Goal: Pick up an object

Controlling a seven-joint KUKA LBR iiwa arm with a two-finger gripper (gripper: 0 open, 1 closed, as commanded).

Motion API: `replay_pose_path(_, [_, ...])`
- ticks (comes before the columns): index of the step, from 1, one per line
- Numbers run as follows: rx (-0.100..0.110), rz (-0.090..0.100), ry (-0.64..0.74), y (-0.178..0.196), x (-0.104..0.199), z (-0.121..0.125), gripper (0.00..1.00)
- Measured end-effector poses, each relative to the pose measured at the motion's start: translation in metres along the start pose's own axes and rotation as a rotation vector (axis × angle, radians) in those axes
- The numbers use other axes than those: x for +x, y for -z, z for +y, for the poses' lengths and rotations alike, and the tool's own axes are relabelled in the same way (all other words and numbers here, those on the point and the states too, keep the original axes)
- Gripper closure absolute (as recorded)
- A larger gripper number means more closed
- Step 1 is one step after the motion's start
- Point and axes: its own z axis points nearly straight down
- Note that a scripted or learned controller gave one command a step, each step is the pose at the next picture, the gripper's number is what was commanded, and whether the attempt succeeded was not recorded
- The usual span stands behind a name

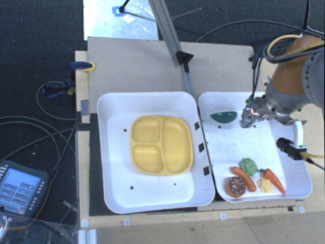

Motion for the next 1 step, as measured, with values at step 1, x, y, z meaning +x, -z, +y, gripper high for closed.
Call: replay_pose_path(1, [-0.001,0.0,0.002,0.0546,-0.0003,0.0024,1.0])
